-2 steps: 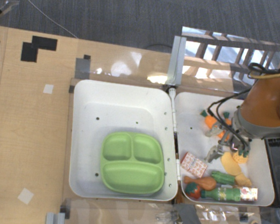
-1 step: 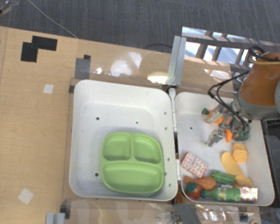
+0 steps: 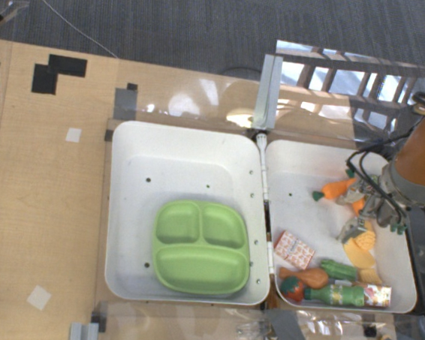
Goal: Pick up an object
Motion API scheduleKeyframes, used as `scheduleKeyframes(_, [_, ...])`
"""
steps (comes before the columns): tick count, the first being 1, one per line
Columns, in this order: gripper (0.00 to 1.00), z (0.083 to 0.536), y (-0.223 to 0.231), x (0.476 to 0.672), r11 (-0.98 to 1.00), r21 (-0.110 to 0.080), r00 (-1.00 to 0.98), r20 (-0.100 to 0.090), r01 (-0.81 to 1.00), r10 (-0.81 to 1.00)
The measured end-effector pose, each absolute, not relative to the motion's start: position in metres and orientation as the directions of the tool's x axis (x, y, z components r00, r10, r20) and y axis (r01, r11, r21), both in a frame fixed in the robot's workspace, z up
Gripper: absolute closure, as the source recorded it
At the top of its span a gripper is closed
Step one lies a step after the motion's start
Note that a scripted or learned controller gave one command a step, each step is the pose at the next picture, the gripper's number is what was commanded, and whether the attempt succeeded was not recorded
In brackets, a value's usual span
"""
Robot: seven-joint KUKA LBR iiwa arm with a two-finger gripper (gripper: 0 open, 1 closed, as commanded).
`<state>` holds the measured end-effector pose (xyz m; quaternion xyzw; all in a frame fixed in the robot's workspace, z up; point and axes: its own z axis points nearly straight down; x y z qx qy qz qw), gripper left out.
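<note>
We see the hand point(image 3: 364, 219) low in the right bin point(image 3: 304, 164), by an orange toy point(image 3: 336, 189), perhaps a carrot, grip we cannot tell

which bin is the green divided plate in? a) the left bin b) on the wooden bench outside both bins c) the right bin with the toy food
a: the green divided plate lies flat in the left bin, while the toy food is piled in the right bin where the arm reaches in.
</note>
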<state>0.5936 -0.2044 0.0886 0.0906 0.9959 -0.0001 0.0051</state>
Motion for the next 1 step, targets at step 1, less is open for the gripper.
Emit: scheduleKeyframes(1, [1.00, 0.1048, -0.2033, 0.5996, 0.985, -0.001, -0.984, -0.029, 0.174, 0.174])
